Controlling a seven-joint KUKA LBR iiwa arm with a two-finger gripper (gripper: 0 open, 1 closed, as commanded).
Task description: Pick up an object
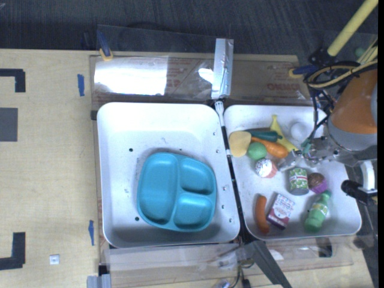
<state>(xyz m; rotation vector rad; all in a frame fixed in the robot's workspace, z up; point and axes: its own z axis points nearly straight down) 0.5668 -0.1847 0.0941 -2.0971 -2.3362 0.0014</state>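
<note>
Camera view from above gives you two shallow white bins side by side on the bench. Your left bin (114, 131) holds a turquoise plastic plate with three compartments (177, 191), lying flat and a little toward the near edge. Your right bin (351, 221) carries all the small objects.

Look along the far side of that right bin: a pale yellow rounded piece (239, 143) sits by the dividing wall, with a green ball (257, 150) just beside it, an orange carrot-shaped toy (273, 148) next to that, and a yellow banana-shaped toy (278, 128) behind them. A white ball with red markings (264, 168) lies nearer the middle. A small green-labelled can (297, 180) stands just beside a brown and purple piece (317, 182). Toward the near edge you have an orange-red sausage-shaped toy (260, 213), a small red and white carton (281, 210) touching or nearly touching it, and a green plastic bottle (317, 212) lying tilted.

Your grey arm with the orange band (357, 110) comes in from the right over the far right part of the bin. The gripper (311, 150) sits low among the toys, just beyond the can and near the carrot's end. You cannot tell from this angle how its jaws stand, or whether anything is between them.
</note>
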